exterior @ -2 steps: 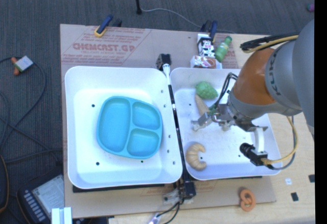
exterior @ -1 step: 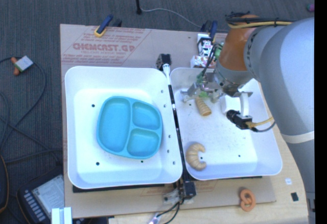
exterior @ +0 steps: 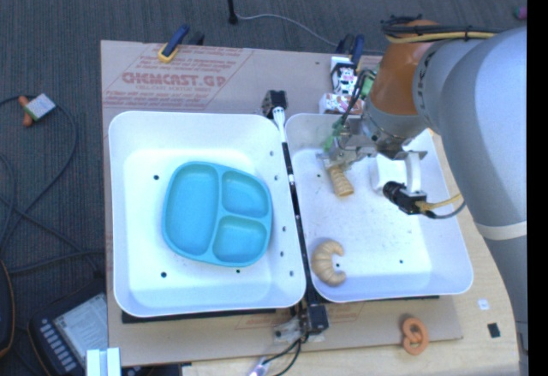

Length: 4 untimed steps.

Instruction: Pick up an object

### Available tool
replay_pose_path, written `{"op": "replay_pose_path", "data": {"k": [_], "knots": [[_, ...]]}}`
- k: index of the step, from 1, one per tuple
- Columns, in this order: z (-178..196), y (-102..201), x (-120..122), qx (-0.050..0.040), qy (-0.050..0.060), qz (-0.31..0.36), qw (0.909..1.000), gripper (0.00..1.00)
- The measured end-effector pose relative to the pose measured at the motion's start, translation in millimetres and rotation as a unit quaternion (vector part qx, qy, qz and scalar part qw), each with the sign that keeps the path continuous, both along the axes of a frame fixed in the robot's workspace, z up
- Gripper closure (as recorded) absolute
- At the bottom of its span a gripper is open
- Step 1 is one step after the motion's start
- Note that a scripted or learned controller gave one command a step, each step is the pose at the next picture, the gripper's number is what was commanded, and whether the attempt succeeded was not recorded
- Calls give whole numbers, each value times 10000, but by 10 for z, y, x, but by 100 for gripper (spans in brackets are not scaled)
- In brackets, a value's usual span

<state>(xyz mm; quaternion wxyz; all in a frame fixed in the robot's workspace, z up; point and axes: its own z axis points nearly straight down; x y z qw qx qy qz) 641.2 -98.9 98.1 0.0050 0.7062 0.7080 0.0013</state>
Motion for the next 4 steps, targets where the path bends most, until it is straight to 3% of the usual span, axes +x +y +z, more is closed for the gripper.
{"op": "replay_pose_path", "data": {"k": [1,2,3,4], "knots": [[864,575,-1011,28,47,-5,10000,100],[953,574,-1014,30,57,-6,10000,100],[857,813,-1581,27,58,-13,10000,100],[860,496,-1027,20,48,-16,10000,100]]}}
